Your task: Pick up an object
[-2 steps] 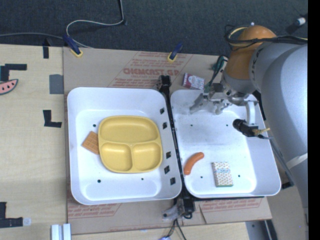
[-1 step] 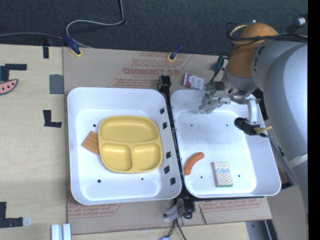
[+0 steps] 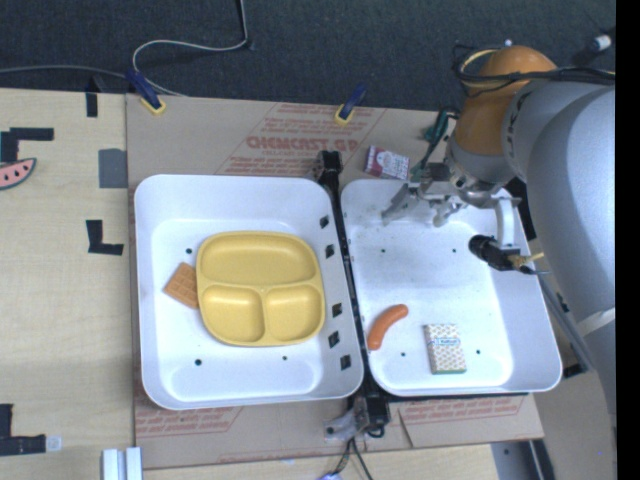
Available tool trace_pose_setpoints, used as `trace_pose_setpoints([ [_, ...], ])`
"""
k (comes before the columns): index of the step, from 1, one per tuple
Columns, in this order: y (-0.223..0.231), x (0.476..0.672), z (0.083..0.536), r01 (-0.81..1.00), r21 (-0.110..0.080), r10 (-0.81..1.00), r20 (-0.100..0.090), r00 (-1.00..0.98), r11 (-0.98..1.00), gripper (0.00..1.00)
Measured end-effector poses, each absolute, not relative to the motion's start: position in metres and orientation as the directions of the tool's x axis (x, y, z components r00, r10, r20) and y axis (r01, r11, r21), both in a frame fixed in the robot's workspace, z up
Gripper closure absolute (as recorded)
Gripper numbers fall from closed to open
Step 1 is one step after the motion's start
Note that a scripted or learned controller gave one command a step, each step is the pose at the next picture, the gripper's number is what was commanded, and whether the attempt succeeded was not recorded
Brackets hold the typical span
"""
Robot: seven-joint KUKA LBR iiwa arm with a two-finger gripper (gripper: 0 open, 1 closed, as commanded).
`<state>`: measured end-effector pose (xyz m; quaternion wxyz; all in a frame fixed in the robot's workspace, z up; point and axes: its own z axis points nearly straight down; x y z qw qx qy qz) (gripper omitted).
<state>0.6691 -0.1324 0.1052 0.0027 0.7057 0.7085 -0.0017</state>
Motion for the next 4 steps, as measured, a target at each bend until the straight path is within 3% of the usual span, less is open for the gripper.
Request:
trace_pose_setpoints([
  [1,-0.103,0.665,0.085,1.000,0.001,1.000,-0.002,-0.001,0.001,0.00],
  [2,-0.103,0.666,0.096,1.000,0.001,1.000,-0.003,-0.003,0.003,1.00],
  [3,-0.103,0.666,0.096,1.000,0.002,1.000,-0.003,-0.003,0.003,0.00],
  [4,-0.102,0.666,0.105,1.000,0.002,1.000,-0.003,-0.004,0.004,1.00],
])
